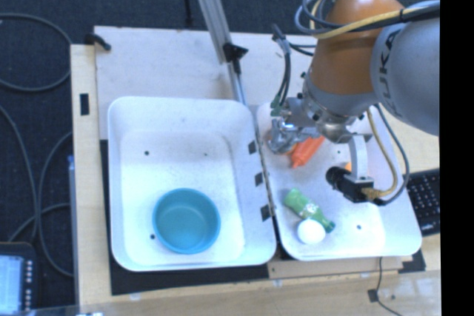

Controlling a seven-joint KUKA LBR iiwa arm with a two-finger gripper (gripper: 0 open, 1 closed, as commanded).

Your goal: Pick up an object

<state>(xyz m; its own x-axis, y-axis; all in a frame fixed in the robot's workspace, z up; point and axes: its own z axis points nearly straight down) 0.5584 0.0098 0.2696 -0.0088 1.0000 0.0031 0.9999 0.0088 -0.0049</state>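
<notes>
Bins sit side by side: left bin (126, 122) holds a blue bowl (186, 220); right bin (385, 229) holds an orange piece (306, 151), green bottle (309, 208) and white ball (310, 232). Gripper (280, 135) hangs just beside the orange piece; how far its claw is open I cannot tell. Best to centre over the piece before descending.

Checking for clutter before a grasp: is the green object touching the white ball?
Touching. The camera view shows the green object butting the white ball with no gap.

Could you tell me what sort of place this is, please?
Probably a robotics lab's grasping test bench: a grey arm reaches over two white bins holding a blue bowl and small objects, with cables on the dark floor.
</notes>
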